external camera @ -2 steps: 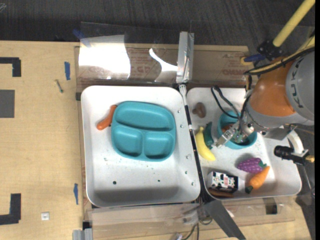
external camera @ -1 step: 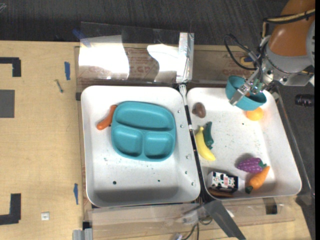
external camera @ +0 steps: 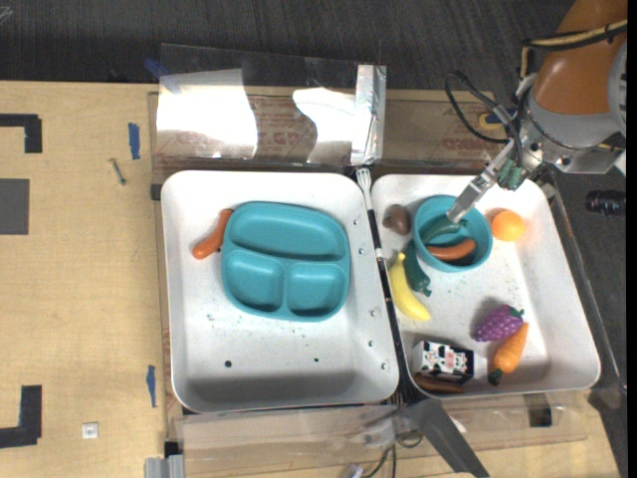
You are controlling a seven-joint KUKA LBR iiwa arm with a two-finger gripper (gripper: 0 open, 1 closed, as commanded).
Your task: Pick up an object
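The gripper (external camera: pixel 460 212) reaches down at a slant from the right into the teal bowl (external camera: pixel 453 233) at the back of the right bin (external camera: pixel 567 297), its tip just above an orange-red sausage-like piece (external camera: pixel 451 251) lying in the bowl; whether it is open or closed I cannot tell. An orange (external camera: pixel 508 225) sits just right of the bowl, a brown piece (external camera: pixel 397 218) just left, and a banana (external camera: pixel 408 289) lies below it. Nearer the front are purple grapes (external camera: pixel 498 322), a carrot (external camera: pixel 510 348) and a black-and-white carton (external camera: pixel 444 359). The left bin (external camera: pixel 189 347) holds a teal divided tray (external camera: pixel 286 258) with an orange hot dog (external camera: pixel 211 234) beside its left edge
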